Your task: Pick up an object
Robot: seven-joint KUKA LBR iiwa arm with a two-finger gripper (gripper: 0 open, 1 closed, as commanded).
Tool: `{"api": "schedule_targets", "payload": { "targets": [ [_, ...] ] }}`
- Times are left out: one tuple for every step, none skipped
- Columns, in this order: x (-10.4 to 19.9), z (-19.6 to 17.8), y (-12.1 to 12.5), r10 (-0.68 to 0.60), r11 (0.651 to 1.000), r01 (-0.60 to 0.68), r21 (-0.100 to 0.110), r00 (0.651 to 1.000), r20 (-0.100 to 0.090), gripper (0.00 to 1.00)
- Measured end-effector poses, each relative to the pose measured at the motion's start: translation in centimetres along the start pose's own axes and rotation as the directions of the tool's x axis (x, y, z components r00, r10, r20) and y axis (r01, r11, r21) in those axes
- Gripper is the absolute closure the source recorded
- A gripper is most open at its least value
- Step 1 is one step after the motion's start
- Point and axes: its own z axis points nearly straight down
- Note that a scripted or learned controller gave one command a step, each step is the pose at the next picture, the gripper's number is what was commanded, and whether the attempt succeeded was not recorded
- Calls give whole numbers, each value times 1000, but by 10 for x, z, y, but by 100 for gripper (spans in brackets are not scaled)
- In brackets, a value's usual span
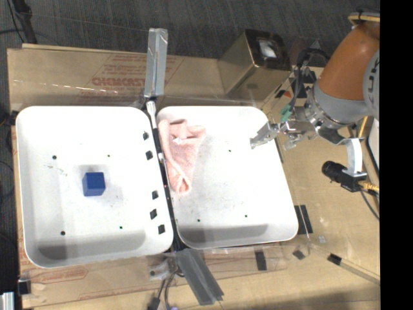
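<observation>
A small blue cube (94,183) lies in the left bin (39,134), a little left of its middle. A crumpled pink cloth (179,152) lies along the left wall of the right bin (258,192). My gripper (270,134) hovers over the right bin's upper right edge, far from both things. Its fingers point left, and nothing shows between them.
A tan box (248,60) stands behind the right bin. A grey post (155,63) rises at the back between the bins. Brown cardboard (77,76) lies under the left bin, and bare bench (335,231) shows to the right.
</observation>
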Motion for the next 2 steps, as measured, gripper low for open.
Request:
{"api": "schedule_targets", "payload": {
  "targets": [
    [144, 6, 8, -200, 980, 200, -1, 980, 1, 0],
    [121, 74, 20, -276, 961, 276, 0, 961, 1, 0]
  ]
}}
